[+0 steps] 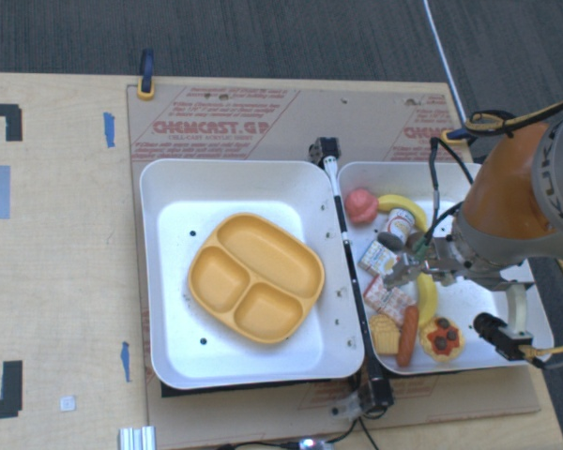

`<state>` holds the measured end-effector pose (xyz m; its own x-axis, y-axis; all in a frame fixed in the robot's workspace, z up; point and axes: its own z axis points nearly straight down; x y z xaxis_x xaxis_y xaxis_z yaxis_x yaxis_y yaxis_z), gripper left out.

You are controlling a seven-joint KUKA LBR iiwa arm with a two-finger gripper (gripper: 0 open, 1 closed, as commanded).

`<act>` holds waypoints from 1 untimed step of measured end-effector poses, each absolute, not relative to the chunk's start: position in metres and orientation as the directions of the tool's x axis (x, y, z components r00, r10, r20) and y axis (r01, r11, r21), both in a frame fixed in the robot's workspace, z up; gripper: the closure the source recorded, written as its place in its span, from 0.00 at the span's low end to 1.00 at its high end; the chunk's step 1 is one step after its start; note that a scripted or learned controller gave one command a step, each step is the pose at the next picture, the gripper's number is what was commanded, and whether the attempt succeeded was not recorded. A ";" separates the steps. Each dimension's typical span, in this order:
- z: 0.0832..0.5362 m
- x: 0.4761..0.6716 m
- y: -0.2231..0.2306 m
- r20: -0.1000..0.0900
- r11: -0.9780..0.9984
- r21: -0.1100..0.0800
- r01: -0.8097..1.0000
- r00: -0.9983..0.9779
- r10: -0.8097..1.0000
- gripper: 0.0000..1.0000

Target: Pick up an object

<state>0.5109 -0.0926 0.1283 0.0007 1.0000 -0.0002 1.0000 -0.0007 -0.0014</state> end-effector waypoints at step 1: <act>0.089 0.487 -0.098 0.003 0.001 0.012 1.000 -0.002 1.000 0.00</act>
<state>0.4873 -0.0979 0.0893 -0.0015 1.0000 0.0030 0.9999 0.0015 0.0122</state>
